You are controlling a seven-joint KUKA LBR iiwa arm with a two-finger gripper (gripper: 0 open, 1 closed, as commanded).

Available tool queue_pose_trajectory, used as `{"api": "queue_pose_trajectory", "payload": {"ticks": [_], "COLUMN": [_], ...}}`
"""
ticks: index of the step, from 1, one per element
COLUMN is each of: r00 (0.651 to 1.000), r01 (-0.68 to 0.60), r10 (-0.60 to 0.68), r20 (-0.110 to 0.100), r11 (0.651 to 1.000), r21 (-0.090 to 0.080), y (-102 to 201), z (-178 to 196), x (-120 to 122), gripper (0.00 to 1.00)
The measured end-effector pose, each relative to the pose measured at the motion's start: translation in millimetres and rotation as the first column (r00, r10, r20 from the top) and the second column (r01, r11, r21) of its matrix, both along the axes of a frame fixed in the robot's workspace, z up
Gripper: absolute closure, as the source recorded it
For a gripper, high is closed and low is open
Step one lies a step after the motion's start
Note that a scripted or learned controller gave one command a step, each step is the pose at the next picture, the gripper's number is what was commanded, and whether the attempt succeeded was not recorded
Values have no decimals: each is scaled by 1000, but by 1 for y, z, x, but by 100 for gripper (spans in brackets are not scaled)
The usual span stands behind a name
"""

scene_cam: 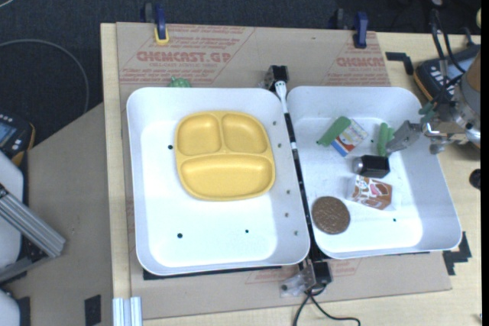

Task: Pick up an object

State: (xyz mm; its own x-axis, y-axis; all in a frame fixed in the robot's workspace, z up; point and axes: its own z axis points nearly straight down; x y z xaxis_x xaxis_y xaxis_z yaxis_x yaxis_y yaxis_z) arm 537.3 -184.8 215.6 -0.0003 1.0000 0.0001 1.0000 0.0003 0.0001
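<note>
Your claw (399, 135) hovers over the right bin's (428, 237) upper right; whether it is released or clenched, you cannot tell. Just below-left lies a black block (374, 163). The yellow divided plate (225, 154) sits in the left bin (153, 240).

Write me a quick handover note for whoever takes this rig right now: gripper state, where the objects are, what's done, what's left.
Gripper: low over the right bin's far right part, green-tipped fingers apart, nothing between them.
Right bin holds: a green and white packet at the back, a small black block just below the gripper, a red and white wrapper nearer the front, a brown disc at the front left.
Left bin: a yellow divided plate.
Done: arm is in over the right bin.
Left: close on an object and lift it; the black block looks nearest.
</note>
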Motion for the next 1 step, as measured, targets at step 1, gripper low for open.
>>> {"api": "queue_pose_trajectory", "payload": {"ticks": [1], "r00": [1000], "r01": [-2], "r10": [2], "r20": [-1], "r11": [1000], "r21": [1], "y": [21], "z": [-136], "x": [40], "gripper": [0]}}
